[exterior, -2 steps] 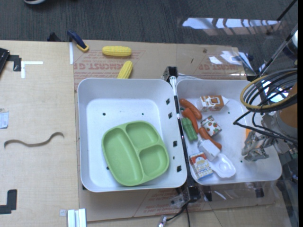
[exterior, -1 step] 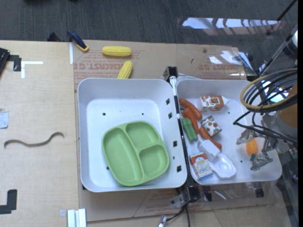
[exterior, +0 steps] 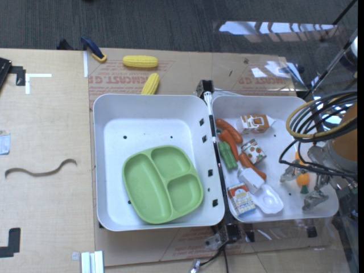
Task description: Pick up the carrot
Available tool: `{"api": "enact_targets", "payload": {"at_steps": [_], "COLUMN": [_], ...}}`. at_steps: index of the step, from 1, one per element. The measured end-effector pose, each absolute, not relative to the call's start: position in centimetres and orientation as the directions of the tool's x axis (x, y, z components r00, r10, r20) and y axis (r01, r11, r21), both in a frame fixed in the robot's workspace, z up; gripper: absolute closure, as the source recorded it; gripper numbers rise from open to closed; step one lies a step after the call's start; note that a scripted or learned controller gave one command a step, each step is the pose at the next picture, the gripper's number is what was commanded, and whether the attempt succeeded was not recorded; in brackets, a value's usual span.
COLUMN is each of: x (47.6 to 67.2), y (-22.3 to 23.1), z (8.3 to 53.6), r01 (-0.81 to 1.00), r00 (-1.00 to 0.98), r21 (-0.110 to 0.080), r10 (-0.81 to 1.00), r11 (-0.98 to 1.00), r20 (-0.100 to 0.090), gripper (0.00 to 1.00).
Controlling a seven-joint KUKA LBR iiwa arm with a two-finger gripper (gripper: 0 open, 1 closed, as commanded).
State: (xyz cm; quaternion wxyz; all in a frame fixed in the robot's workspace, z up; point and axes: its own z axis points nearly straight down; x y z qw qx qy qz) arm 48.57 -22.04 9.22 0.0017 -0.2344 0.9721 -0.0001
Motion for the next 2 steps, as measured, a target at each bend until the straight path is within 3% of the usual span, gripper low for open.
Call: {"api": "enact_targets", "payload": {"at_steps": [2], "x": [48.86], "y": [-22.05], "z": [9.30], "r01": [-0.836], "r00": [-0.549], "r21": [-0.004], "r10": [-0.836], "r11": [0.549], "r20": [-0.004], "gripper": [0.00]}}
